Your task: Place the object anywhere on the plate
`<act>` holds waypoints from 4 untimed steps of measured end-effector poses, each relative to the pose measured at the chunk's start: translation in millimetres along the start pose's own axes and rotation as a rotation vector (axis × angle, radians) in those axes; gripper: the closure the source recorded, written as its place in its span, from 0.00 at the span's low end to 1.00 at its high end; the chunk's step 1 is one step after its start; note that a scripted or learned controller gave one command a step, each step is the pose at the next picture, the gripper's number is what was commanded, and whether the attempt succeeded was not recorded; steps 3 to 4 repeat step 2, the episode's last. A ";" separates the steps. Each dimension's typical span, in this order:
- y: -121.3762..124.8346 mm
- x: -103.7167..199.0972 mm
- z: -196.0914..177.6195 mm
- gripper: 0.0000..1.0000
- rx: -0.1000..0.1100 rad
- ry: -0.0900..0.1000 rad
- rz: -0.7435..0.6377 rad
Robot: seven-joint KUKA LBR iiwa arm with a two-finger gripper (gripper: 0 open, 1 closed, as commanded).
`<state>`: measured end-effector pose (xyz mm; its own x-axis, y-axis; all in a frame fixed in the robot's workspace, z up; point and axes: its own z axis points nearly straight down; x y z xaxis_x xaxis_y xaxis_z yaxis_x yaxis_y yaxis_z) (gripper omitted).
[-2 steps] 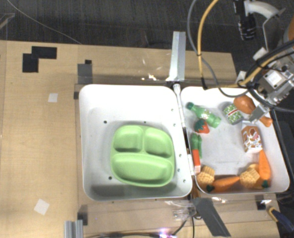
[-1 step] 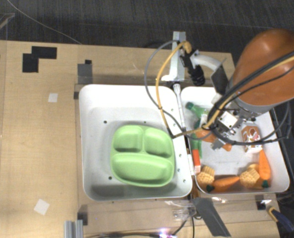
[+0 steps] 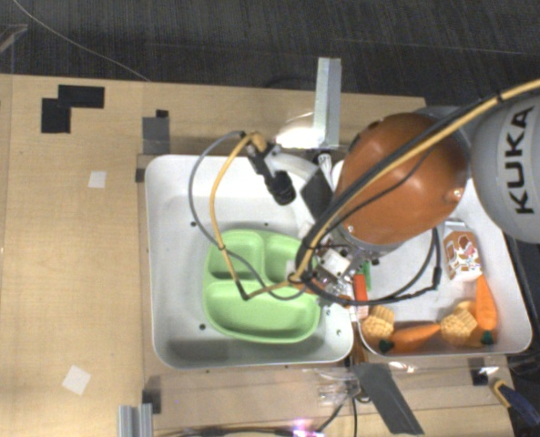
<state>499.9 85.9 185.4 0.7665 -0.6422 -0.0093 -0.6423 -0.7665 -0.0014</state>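
Toy food lies nearest the camera, in the shallow white right-hand bin [image 3: 515, 330]: a long orange plastic carrot [image 3: 413, 336] flanked by two knobbly yellow corn pieces [image 3: 377, 320], all below and to the right of the gripper [image 3: 335, 279], with a second orange carrot [image 3: 485, 306] standing farther to the right. The two-section light green plastic plate [image 3: 251, 309] sits just left of the gripper in the shallow white left-hand bin [image 3: 174, 271], and black and yellow cables [image 3: 217, 209] trail across it. The gripper itself hangs over the plate's right edge, close to the wall between the bins, and is so buried under cables and the wrist that I cannot tell whether it is open or closed. A small red and green piece [image 3: 361, 286] shows just to its right, over that dividing wall and not on the plate; whether it is gripped cannot be told. Beyond, a small printed packet [image 3: 461, 253] lies to the upper right, and the arm's glossy orange band [image 3: 399, 185] looms above the gripper.
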 end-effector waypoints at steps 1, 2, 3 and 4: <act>1.4 4.8 -3.8 0.00 0.004 0.009 0.006; 29.1 62.2 -130.9 0.00 0.001 0.014 -0.498; 29.1 62.2 -130.9 0.00 0.001 0.014 -0.498; 29.1 62.2 -130.9 0.00 0.001 0.014 -0.498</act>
